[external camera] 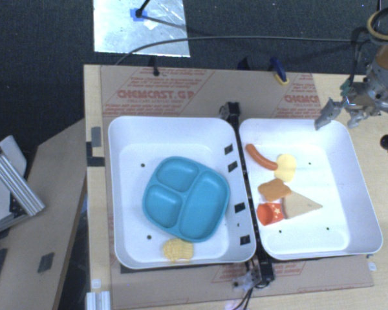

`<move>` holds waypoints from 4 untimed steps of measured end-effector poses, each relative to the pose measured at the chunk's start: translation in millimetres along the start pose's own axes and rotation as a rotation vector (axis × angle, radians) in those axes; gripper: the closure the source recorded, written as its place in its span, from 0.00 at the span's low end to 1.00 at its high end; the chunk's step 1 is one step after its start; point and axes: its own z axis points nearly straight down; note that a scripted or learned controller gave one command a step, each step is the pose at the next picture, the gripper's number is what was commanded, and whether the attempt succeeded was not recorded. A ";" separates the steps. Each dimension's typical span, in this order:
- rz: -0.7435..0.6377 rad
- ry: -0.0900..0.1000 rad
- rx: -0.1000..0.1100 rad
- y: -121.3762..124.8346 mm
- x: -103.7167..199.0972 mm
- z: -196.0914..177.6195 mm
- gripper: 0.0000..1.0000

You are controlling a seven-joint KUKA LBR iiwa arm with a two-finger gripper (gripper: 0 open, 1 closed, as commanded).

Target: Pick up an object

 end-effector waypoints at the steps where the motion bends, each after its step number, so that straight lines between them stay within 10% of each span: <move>1: -0.003 -0.003 -0.012 2.4 0.6 -8.0 0.00; 4: -0.003 -0.002 -0.009 10.6 -6.2 139.1 0.00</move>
